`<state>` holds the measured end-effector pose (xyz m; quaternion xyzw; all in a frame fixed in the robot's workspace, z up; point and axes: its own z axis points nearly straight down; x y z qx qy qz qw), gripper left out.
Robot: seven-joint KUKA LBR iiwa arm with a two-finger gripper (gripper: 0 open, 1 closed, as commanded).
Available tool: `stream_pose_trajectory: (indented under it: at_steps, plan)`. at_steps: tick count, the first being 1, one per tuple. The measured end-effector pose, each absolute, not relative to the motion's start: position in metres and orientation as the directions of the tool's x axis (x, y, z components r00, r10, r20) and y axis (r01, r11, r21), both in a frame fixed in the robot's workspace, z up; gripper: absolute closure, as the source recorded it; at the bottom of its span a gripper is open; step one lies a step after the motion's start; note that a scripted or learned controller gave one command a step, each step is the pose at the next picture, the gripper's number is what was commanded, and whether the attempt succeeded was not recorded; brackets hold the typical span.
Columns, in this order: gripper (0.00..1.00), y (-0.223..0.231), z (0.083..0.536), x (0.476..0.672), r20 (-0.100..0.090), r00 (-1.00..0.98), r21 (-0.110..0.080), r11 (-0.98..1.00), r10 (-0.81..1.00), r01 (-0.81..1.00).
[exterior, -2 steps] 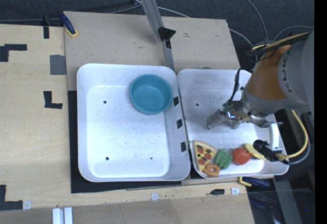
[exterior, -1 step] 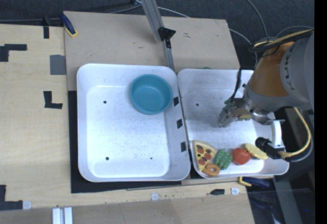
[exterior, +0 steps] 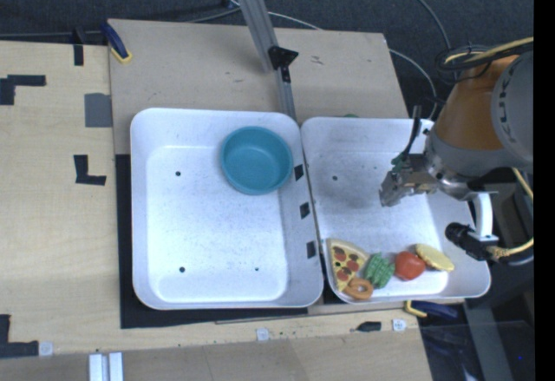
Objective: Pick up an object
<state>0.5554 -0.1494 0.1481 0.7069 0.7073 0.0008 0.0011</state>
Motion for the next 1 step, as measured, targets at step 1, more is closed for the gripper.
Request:
stream_pose_trajectory:
  at_steps: [1]
  plan:
    - [1.0,-0.1443,0.2092,0.5563,-0.001,-0.001,0.004,0.001,1.0,1.0]
